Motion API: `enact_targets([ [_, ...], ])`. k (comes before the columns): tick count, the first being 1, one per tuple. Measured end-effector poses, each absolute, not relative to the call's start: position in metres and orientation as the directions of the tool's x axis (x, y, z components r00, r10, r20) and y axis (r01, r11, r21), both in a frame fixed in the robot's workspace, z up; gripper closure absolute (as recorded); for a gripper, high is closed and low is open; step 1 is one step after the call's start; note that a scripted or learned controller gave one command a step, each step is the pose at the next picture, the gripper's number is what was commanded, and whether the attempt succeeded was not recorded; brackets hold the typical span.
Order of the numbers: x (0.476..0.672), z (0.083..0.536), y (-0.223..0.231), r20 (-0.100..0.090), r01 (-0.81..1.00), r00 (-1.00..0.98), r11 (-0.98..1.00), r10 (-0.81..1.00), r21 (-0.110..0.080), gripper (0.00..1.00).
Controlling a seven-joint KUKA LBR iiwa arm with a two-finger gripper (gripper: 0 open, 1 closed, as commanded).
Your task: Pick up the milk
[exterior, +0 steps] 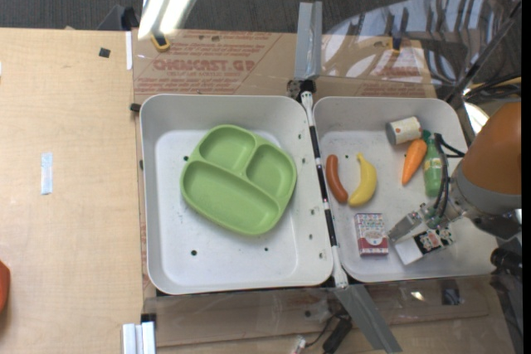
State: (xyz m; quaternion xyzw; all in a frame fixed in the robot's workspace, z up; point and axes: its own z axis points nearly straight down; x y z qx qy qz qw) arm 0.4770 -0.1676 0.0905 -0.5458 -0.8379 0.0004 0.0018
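Two shallow white bins sit side by side on the bench. The left bin [162, 203] holds a green divided plate [239, 178], lying slightly turned near its middle. The right bin [365, 116] holds the rest. A reddish sausage [336, 178] lies close to the left wall, with a banana [363, 181] just beside it on the right. Farther right are a carrot [412, 162] and a green bottle [433, 170], close together, and a small pale can [404, 129] lies on its side at the far end.

The milk [372, 234], a small red-and-white carton, lies flat toward the near side of the right bin, below the banana. The arm [496, 166] reaches in from the right, and its gripper [421, 233] is low in the near right part of that bin, just right of the milk and not around it. Its tip is a jumble of metal and white parts, so I cannot tell whether it is spread or pressed together.
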Motion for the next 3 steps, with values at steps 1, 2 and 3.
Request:
enact_targets([
  [1,0.4774,0.0911,-0.1763,0.0,0.906,-0.424,0.424,0.906,-0.001,0.0],
  [2,0.4777,0.0914,-0.1823,-0.001,0.873,-0.488,0.488,0.873,0.0,0.0],
  [3,0.4772,0.0907,-0.1737,0.001,0.848,-0.53,0.53,0.848,-0.001,0.0],
])
